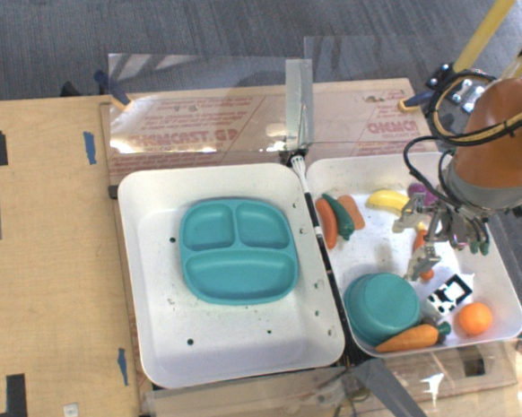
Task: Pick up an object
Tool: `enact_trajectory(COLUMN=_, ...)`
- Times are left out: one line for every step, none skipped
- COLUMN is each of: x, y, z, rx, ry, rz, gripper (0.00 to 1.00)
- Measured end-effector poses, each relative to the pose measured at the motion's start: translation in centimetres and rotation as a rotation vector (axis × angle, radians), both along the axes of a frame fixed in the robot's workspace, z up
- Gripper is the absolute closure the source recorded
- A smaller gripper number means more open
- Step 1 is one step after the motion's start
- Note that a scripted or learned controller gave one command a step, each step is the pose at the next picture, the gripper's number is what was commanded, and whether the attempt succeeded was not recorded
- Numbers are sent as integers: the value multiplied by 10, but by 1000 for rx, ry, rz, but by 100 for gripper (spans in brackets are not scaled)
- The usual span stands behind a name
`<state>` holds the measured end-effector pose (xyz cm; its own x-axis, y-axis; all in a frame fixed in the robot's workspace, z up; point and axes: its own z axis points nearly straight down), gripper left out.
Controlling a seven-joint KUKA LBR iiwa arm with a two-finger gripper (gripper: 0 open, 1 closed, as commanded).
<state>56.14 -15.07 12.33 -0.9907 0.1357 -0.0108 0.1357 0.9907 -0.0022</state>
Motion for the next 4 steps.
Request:
enact_trajectory(x=-11, y=-16, z=-33, rx=-5, ry=-9, rz=-56, gripper=0)
enact_trajectory(x=-8, y=-14, z=-20, rx=-4, ry=-15, rz=-53, gripper=100)
enact_trajectory(x=-9, y=-14, z=-21, rx=-5, ry=-14, rz=-53, gripper=0)
enact_trajectory(x=-6, y=-14, z=-33, rx=-6, ry=-9, rz=-63, gripper=0)
